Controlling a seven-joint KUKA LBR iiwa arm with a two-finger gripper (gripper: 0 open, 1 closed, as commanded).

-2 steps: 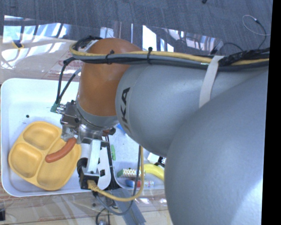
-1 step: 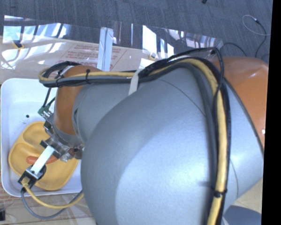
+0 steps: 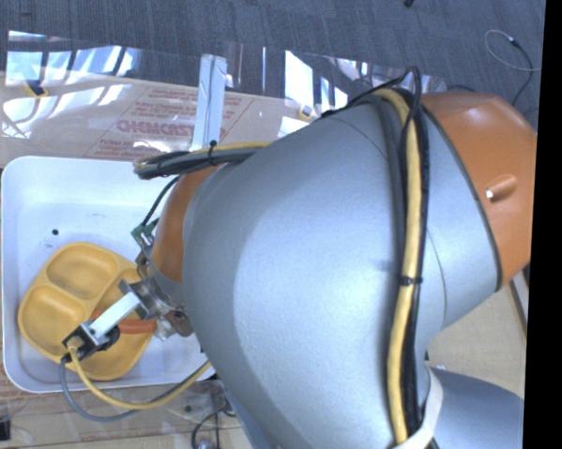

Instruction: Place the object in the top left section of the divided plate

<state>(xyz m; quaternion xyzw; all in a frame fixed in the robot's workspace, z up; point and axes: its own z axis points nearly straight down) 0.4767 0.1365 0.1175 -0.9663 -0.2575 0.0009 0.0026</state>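
Note:
A yellow divided plate point(image 3: 66, 292) lies in the front left part of the left white bin point(image 3: 39, 183). My gripper point(image 3: 152, 317) hangs low over the plate's right edge, mostly hidden under the big grey arm. A small orange object point(image 3: 137, 327) shows right beside the gripper, over the plate's right-hand section. I cannot make out whether it is gripped or resting on the plate. The plate's upper section point(image 3: 86, 263) and its left section point(image 3: 43, 314) have nothing in them.
The grey and orange arm point(image 3: 354, 270) covers the whole right side of the view, including the right bin. A tiny dark speck point(image 3: 55, 233) lies on the left bin's floor behind the plate. Clear plastic sheeting point(image 3: 108, 116) stands behind the bin.

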